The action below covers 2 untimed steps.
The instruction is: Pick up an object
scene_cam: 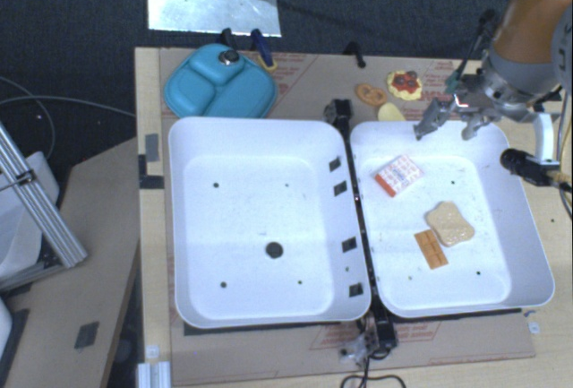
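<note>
Nearest the camera in the right bin [501, 288] lie an orange bar [431, 249] and, touching it, a tan bread slice [449, 223]; farther back sits a red-and-white packet [398, 175] — its long axis running diagonally, low left to high right. Beyond it, over the bin's far rim, hangs the gripper [448, 124], fingers spread and gripping nothing — the packet lies nearest, just down-left of it.

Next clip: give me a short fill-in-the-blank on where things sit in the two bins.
1. The red-and-white packet lies in the ___ bin.
2. The slice of bread touches the orange ___ beside it.
3. The gripper hangs over the right bin's ___ rim.
4. The teal tray sits ___ the left bin.

Missing words: right; bar; far; behind
</note>
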Each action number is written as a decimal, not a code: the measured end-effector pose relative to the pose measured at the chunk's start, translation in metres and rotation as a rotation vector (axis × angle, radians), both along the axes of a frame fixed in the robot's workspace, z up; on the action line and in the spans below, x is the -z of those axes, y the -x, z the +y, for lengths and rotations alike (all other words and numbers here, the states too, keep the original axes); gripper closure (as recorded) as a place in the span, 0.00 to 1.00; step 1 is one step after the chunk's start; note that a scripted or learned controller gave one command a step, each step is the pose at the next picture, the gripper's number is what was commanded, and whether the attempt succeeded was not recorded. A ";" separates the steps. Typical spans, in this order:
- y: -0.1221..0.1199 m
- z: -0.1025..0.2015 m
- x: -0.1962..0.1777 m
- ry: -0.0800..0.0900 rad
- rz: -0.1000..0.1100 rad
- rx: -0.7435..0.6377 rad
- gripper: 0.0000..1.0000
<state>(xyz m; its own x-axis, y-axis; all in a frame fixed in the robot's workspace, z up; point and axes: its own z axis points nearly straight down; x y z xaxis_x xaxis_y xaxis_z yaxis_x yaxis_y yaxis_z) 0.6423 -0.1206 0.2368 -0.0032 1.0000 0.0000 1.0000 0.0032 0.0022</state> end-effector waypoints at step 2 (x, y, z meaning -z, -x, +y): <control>0.088 -0.087 0.151 -0.003 -0.009 0.007 0.00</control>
<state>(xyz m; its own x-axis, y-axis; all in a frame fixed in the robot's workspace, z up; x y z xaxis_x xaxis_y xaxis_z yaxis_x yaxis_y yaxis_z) 0.5541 -0.2077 0.0861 0.0039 1.0000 0.0030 0.9999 -0.0040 0.0115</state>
